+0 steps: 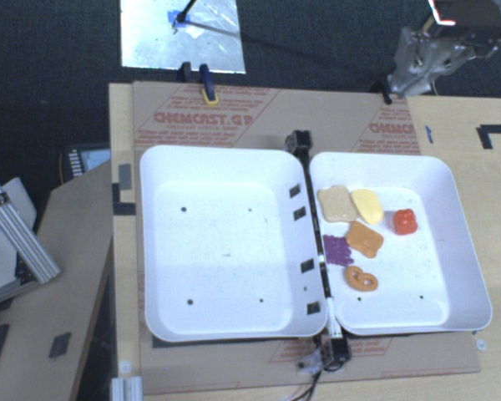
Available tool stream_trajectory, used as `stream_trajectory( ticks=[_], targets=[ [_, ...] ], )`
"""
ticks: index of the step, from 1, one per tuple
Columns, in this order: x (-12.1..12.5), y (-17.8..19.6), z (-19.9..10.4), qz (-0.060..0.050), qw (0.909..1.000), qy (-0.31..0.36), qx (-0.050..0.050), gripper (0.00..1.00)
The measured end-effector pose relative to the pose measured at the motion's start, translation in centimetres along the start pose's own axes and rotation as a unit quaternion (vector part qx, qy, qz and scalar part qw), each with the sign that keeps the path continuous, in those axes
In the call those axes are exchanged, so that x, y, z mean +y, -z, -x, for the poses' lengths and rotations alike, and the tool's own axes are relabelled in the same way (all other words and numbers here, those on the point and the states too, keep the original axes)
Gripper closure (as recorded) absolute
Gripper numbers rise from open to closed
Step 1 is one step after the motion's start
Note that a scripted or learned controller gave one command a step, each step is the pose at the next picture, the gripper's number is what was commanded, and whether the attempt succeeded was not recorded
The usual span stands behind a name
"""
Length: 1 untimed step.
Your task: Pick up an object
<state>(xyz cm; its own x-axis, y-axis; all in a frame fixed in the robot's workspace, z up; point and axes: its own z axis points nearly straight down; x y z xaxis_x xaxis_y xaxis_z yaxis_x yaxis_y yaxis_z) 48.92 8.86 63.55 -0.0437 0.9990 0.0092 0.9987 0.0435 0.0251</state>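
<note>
The bench (259, 111) fills most of the frame, a tan board with red lettering along its upper part. On it sit two shallow white bins side by side. The left bin (159, 224) takes the centre-left of the frame; the right bin (459, 249) takes the centre-right, and the two touch along a row of dark clips down the middle.

In the upper right corner the arm (476, 7) hangs over the dark floor beyond the bench, with the gripper (390, 86) at its lower end, just above the bench's far edge and well apart from both bins. Whether the claw is spread or pressed together cannot be told here.

All the small things lie in the left half of the right bin, close together. A tan bread slice (336, 204) lies just beside a yellow piece (368, 205). Below them is an orange piece (365, 239), with a purple grape bunch (337, 250) to its left. A red pepper (405, 221) lies to the right, a little apart. A brown pretzel (361, 280) is lowest in the frame.
</note>
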Motion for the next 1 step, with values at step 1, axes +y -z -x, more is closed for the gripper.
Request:
stream_trajectory(
  ticks=[1],
  targets=[
    [-0.23,-10.85,-11.00,-0.018,0.9997,-0.015,-0.005,1.00]
  ],
)
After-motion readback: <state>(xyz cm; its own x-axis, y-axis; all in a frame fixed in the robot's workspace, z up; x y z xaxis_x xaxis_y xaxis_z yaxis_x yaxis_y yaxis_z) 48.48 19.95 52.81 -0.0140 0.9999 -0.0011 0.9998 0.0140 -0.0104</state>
